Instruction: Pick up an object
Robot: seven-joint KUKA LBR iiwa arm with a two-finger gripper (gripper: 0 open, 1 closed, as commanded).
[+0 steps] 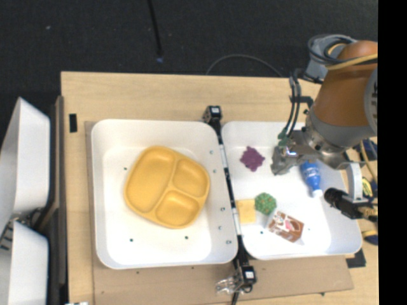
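The right bin (337, 240) holds a purple lumpy object (252, 158), a green broccoli-like piece (265, 203), a yellow flat block (246, 212), a brown and white packet (285, 226) and a blue bottle (311, 176). My gripper (284, 159) hangs over the bin's upper middle, just right of the purple object and left of the blue bottle. The grey and orange arm (346, 100) covers the bin's far right corner. Nothing shows between the fingers.
A yellow three-compartment plate (166, 186) lies in the left bin (111, 246). A ridge (226, 183) divides the two bins. Black cables (343, 202) hang at the right bin's right edge. White boxes (25, 164) stand off the bench's left side.
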